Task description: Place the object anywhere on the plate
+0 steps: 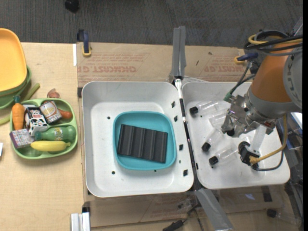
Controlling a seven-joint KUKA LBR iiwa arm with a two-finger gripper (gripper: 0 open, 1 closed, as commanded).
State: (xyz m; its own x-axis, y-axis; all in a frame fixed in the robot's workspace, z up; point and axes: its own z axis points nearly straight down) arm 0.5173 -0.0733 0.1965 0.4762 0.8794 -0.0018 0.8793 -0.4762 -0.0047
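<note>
The left bin (94,177) carries a teal plate (120,134) at its centre. A dark ribbed rectangular object (143,142) lies flat on that plate, tilted slightly, its long side running from 9 toward 3 o'clock. The right bin (231,177) holds several clear bottles with black caps (211,150), scattered around its middle. The arm (272,81) enters from 3 o'clock, and the tool (231,127) sits over the right bin, among the bottles. Its state cannot be told. At 9 o'clock on the worktop (43,186), a green tray (72,146) holds toy food, well apart from both bins.
</note>
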